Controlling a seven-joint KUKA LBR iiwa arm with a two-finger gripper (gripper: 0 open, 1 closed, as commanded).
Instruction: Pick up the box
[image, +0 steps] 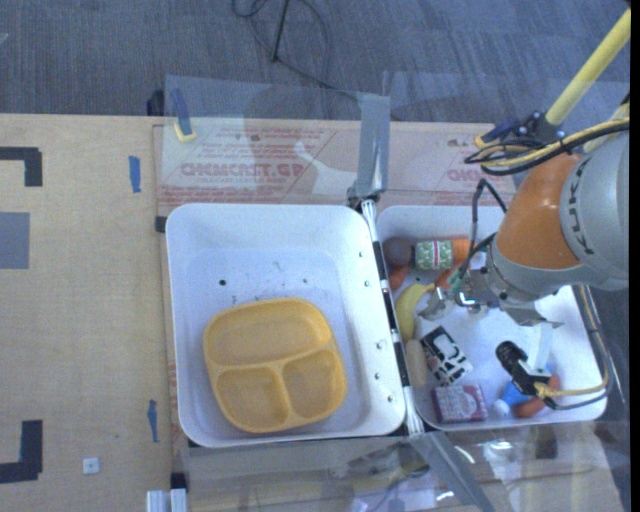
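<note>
Camera view: arm over right white bin (592, 345).
Gripper (455, 296) state could not be told; small pink-patterned box (461, 403) lay flat near bin's front wall, apart, awaiting pickup.

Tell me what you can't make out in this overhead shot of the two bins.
- Hand: in the camera view the arm's wrist covers it, so open or shut is unclear.
- Right bin: the arm hides its far right part.
- Small box: its print is too small to read.
- Green-labelled can: label blurred.
- Cardboard lettering behind the bins: dulled by clear plastic.
</note>
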